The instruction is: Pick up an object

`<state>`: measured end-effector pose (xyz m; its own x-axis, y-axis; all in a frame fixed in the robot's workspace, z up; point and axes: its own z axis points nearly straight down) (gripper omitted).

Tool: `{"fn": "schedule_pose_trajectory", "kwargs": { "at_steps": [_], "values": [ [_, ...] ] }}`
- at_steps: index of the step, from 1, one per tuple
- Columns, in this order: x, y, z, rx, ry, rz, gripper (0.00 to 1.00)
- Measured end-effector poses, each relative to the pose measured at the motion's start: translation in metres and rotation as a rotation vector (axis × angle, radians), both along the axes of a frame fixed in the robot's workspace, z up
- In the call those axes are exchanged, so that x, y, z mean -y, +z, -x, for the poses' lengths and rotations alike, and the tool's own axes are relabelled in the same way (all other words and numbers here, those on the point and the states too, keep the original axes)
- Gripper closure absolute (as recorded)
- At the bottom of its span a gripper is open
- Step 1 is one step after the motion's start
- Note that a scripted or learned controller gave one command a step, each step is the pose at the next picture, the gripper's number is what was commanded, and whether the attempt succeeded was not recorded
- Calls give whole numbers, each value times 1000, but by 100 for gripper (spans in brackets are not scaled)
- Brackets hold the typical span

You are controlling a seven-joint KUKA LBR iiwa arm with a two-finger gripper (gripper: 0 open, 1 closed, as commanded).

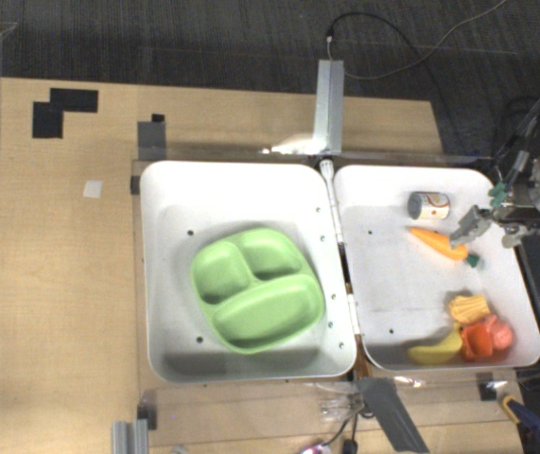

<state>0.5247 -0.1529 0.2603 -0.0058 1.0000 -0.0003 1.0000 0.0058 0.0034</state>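
The right bin [383, 282] holds a small can [428, 205] lying on its side near the back. Just in front of it lies an orange carrot [435, 241]. A yellow corn piece [469, 306], a red fruit [487, 337] and a yellow banana [437, 350] cluster in the front right corner. My gripper [489, 232] hangs over the bin's right side, open, with nothing between its fingers. Its left finger [465, 225] ends close to the carrot's right end.
A green divided plate [257, 288] lies in the left bin [170, 253]. A metal post [330, 102] stands behind the wall that divides the bins. Cables and the arm crowd the right edge of the bench.
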Motion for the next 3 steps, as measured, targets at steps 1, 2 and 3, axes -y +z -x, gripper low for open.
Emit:
{"fn": "schedule_pose_trajectory", "kwargs": {
  "at_steps": [1, 2, 3],
  "values": [
    [25, -67, -49, 0, -80, 0, 0],
    [36, -172, -82, 8, -67, 2, 0],
    [34, -159, -85, 14, -66, 0, 100]
  ]
}}
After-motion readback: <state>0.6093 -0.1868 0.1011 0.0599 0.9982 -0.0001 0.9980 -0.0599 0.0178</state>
